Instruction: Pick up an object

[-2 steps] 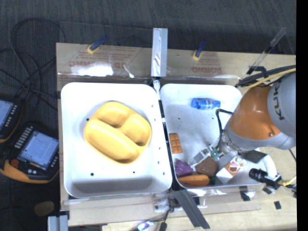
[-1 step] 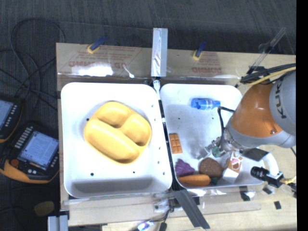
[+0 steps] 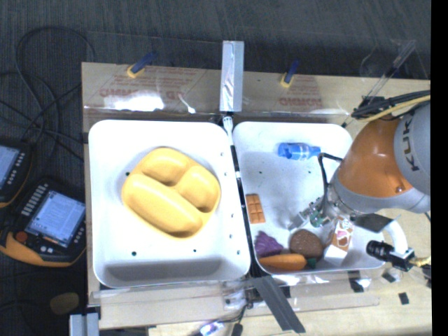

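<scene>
Dark carpet point(image 3: 210, 12) under wooden bench point(image 3: 105, 82); two white bins point(image 3: 105, 187); pincer point(image 3: 315, 215) state unclear.

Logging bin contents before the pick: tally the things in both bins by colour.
Yellow: 1, bread-shaped lump
Blue: 1, bottle
Orange: 2, wafer block, carrot
Purple: 1, bunch
Brown: 1, round piece
White: 1, small carton
Total: 7

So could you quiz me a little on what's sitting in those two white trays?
1. True or false: the yellow bread-like lump lies in the left bin.
2. Which colour is the small bottle in the right bin: A red, B blue, C green?
3. Fill in: the carrot lies along the right bin's ____ wall, beside the purple item.

Key: 1 true; 2 B; 3 near (bottom of the picture).
</scene>
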Action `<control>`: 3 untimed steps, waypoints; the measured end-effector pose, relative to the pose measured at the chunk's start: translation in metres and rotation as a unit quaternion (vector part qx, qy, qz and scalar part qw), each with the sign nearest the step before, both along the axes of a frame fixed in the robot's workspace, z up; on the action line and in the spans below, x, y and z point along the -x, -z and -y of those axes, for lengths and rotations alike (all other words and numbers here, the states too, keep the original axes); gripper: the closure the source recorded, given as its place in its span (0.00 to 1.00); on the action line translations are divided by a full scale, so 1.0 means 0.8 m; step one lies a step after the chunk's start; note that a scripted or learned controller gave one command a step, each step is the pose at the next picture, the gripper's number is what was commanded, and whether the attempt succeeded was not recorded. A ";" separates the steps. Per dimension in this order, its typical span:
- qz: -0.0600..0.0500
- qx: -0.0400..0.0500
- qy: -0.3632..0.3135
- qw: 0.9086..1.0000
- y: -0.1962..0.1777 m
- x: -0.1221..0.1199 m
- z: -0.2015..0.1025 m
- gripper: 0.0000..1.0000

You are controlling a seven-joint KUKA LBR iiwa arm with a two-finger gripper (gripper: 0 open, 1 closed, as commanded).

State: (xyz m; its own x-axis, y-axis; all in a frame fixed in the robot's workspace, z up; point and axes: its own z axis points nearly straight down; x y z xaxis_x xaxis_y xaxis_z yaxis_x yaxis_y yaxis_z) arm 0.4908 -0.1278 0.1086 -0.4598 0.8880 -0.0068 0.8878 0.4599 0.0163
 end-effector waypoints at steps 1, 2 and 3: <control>0.000 0.000 0.000 1.000 0.000 0.000 0.000 0.00; -0.004 0.003 -0.124 0.992 0.024 0.004 0.015 0.00; 0.000 0.003 -0.124 0.992 0.009 0.001 0.014 1.00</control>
